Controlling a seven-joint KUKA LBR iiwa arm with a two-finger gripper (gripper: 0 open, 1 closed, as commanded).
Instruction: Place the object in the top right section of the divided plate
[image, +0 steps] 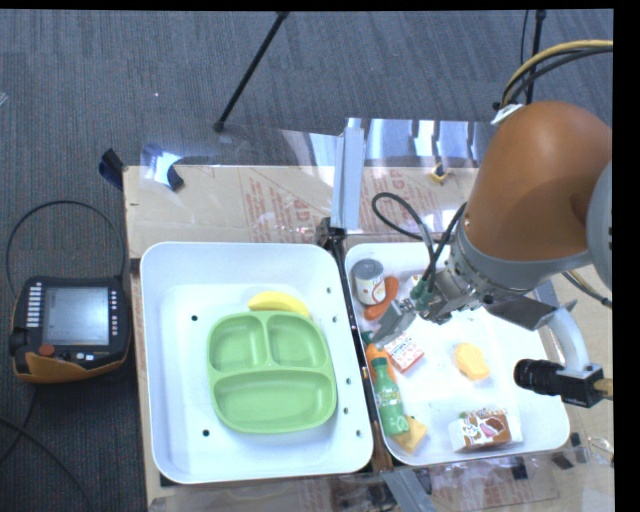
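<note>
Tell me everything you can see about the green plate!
The green plate is light green and looks like smooth plastic, with rounded corners. Raised ridges split it into three sections: two small ones at the top and one wide one below. It lies flat in the middle of the left white bin, turned slightly. A yellow banana lies against its top edge.

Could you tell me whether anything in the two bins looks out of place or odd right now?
One thing: a yellow banana-shaped toy lies on the left white bin's floor against the far rim of the green divided plate, not in a section. In the right white bin, the items lie scattered at various angles.
</note>
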